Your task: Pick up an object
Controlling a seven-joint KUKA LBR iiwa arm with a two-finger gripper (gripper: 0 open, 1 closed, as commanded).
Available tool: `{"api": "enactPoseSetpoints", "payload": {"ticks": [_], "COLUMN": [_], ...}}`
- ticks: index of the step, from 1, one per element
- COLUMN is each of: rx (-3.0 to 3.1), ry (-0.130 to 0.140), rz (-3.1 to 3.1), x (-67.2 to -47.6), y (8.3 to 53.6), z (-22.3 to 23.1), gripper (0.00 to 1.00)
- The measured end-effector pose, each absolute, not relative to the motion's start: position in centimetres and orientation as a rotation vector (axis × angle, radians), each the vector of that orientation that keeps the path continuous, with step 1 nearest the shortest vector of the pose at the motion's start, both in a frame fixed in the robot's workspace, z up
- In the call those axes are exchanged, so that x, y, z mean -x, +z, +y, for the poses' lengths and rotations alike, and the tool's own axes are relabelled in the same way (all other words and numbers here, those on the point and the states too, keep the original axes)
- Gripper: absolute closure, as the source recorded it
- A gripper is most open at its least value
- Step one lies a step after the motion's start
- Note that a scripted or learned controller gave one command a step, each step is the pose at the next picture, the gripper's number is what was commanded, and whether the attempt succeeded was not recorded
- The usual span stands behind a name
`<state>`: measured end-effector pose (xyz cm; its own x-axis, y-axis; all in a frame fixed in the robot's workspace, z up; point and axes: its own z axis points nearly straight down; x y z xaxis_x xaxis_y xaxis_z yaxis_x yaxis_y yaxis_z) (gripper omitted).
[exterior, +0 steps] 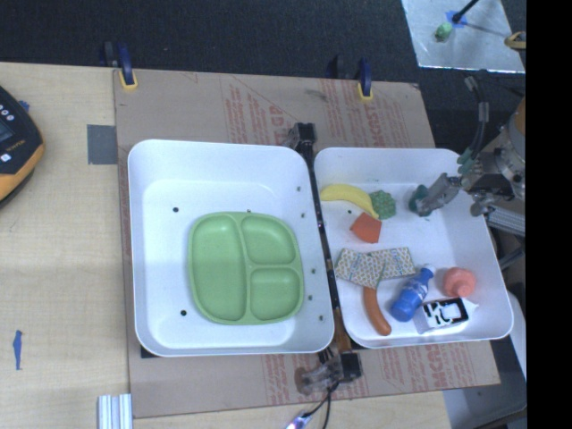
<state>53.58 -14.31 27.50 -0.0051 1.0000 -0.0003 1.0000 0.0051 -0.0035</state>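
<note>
The right bin (474, 239) holds several objects: a yellow banana (345, 196), a small green lump (384, 205), a red-orange block (365, 229), a patterned cloth (376, 264), a blue bottle (408, 298), an orange sausage (376, 312), a salmon-pink piece (459, 281) and a black-and-white card (444, 312). My gripper (451, 204) hangs over the bin's upper right part, reaching in from the right edge. Its fingers are spread open, and one grey finger (435, 192) points left toward the green lump. Nothing sits between the fingers.
The left bin (161, 177) holds a light green divided plate (245, 267). A black divider clip (306, 135) sits where the two bins meet at the top. A yellow-black device (11, 146) lies at the bench's far left.
</note>
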Motion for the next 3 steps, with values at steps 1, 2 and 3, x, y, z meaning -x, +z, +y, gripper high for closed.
{"api": "enactPoseSetpoints", "payload": {"ticks": [1, 2, 3], "rx": [2.212, 2.215, 2.22], "ry": [0.007, -0.002, -0.003], "rz": [-2.222, -2.228, -2.231], "x": [-49.4, -51.4, -55.8], "y": [15.2, 9.5, 9.6], "z": [-15.0, -20.0, -16.4], "gripper": [0.0, 0.0, 0.0]}}
